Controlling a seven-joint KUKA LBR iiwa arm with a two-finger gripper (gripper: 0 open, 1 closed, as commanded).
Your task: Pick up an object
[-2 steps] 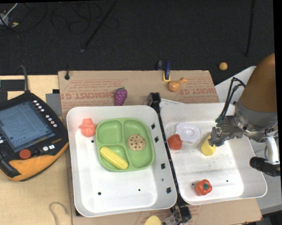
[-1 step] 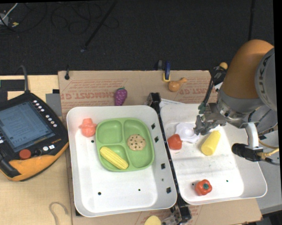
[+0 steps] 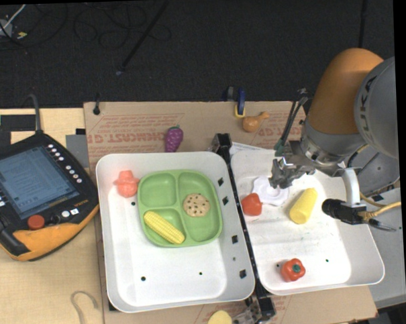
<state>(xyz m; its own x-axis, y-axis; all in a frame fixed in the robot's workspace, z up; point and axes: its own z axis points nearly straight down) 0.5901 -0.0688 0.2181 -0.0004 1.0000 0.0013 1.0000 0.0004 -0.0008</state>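
From the camera view, looking down at a slant on two white bins set side by side: gripper (image 3: 282, 178) reaching in from the right, low over the upper part of the right bin (image 3: 365, 265), poised above a small white object (image 3: 268, 191) on the bin floor. Cannot tell whether the fingers stand apart or together; too dark and too small to read, and nothing seen clamped between them. Nothing lifted so far, to judge by how things lie. Near the gripper, all resting on the right bin's floor: a red block (image 3: 251, 205) just left of the white object, a yellow cylinder (image 3: 302, 206) just to the right, and a red pepper (image 3: 292, 270) well apart toward the near edge. In the left bin (image 3: 168, 284): a green divided plate (image 3: 216, 221) bearing a corn cob (image 3: 163, 227) in its lower-left compartment and a cookie (image 3: 196, 205) in its right compartment, with a pink toy (image 3: 126, 183) beside the plate's upper-left rim. Left to do, by this reading: a descent, a close on one item (most likely the white object or a neighbour), and a lift clear of the bin. Pick apparently in the approach stage, not yet secured.
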